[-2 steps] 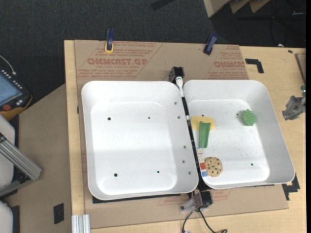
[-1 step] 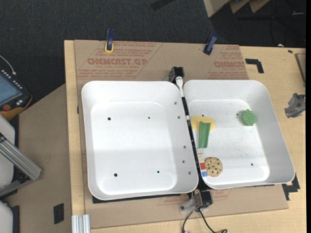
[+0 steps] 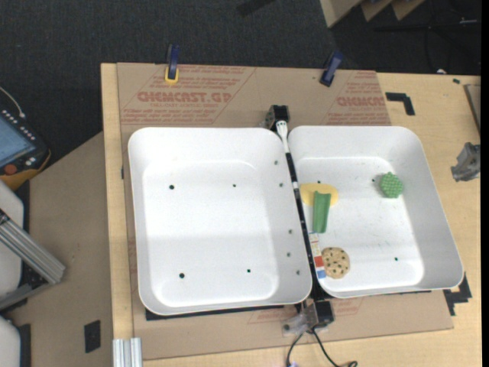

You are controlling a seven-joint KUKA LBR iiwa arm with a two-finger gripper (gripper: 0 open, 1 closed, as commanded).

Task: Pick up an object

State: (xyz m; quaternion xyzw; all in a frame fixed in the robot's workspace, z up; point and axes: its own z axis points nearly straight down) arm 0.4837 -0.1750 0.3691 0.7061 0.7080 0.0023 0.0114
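Two glossy white bins (image 3: 206, 151), bumpy green ball (image 3: 390, 185), speckled round cookie (image 3: 335, 261), possibly pincer (image 3: 466, 163), state unclear

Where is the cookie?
The cookie lies in the right bin, near its front left corner, close to the divider between the bins. The green stick is just behind it.

A brown cardboard sheet (image 3: 229, 90) covers the bench above dark carpet (image 3: 92, 14).

Grey part (image 3: 467, 163) at the right edge — cut off, unidentifiable; yellow item (image 3: 310, 194) partly hidden.
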